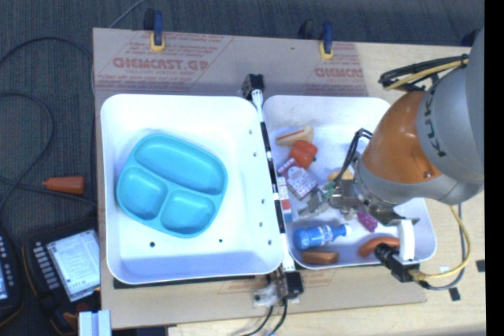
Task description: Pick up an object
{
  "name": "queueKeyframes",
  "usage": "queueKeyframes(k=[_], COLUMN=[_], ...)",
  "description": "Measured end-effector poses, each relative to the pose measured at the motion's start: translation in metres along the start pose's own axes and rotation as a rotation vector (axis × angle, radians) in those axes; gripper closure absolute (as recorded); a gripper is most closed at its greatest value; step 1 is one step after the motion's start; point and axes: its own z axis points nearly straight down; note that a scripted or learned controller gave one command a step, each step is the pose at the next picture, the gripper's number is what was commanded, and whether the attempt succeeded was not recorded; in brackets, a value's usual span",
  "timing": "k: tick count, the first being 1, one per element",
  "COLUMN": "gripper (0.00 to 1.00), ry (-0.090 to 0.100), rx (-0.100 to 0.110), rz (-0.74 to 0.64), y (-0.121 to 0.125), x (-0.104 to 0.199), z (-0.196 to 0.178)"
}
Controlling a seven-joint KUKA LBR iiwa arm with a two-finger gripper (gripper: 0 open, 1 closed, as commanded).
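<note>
While the grey arm [449,130] with its orange band reaches in from the right of the frame, its gripper [335,197] sits low over the middle of the right bin [346,106], among a loose scatter of small objects. How far the gripper is open I cannot tell, and nothing can be made out as held. Just left of the gripper lies a small packet with red and white print [299,181], and above that an orange-red piece [303,153] beside a pale tan piece [293,134] near the bin's upper left. Toward the lower edge of this bin a blue bottle [319,234] lies on its side, with a brown oblong item [319,256] just below it, an orange item [376,245] to the right, and a small purple piece [366,220] near the wrist. The left bin [118,256] holds a blue divided tray [172,183] with three compartments, lying left of the bin's centre. On the dark floor at the far left of the frame rests an orange marker-like object [64,185].
</note>
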Motion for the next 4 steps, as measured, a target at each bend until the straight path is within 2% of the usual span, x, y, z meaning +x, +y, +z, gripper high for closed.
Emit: queueKeyframes(k=[1, 2, 3, 4], gripper=[1.0, 0.0, 1.0, 0.0], ry=[0.001, 0.0, 0.0, 0.0], rx=[0.004, 0.004, 0.008, 0.008], rz=[-0.001, 0.0, -0.001, -0.001], y=[0.0, 0.0, 0.0, 0.0], x=[0.0, 0.0, -0.0001, -0.0001], z=[-0.0072, -0.0072, -0.0144, -0.0144])
